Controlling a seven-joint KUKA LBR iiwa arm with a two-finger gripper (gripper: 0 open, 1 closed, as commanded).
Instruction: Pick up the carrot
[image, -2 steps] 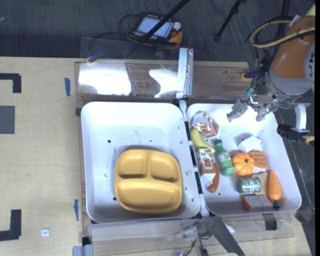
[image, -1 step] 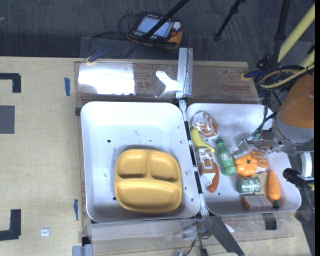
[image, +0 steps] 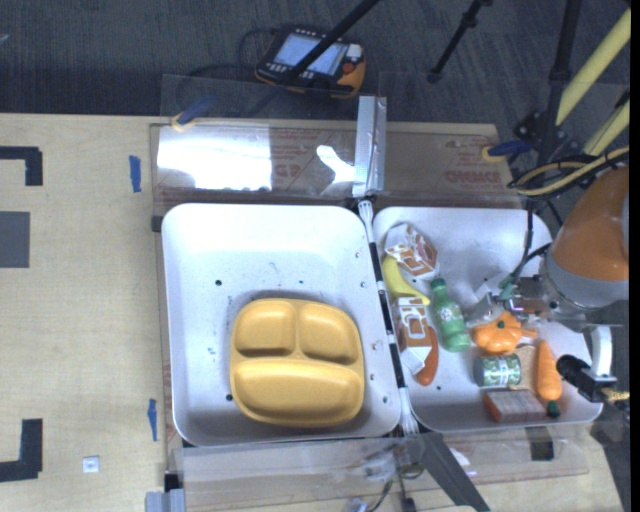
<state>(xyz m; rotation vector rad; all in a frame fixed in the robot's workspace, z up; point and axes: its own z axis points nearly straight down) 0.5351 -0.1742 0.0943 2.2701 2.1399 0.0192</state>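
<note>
The carrot (image: 546, 370) is orange with a small green tip and lies lengthwise near the front right corner of the right bin (image: 470, 222). My gripper (image: 513, 303) hangs over the middle right of that bin, just behind a round orange fruit (image: 498, 336). It is to the left of the carrot and a little further back. The carrot lies free on the bin floor, apart from the gripper. The grey wrist and orange band rise to the right.
Close to the carrot are a green can (image: 498, 372) and a brown block (image: 514, 404). Further left lie a green bottle (image: 450, 317), a red pepper (image: 428, 365), a banana (image: 397, 275) and snack packets (image: 412, 250). A yellow divided tray (image: 297, 362) sits in the left bin (image: 190, 300).
</note>
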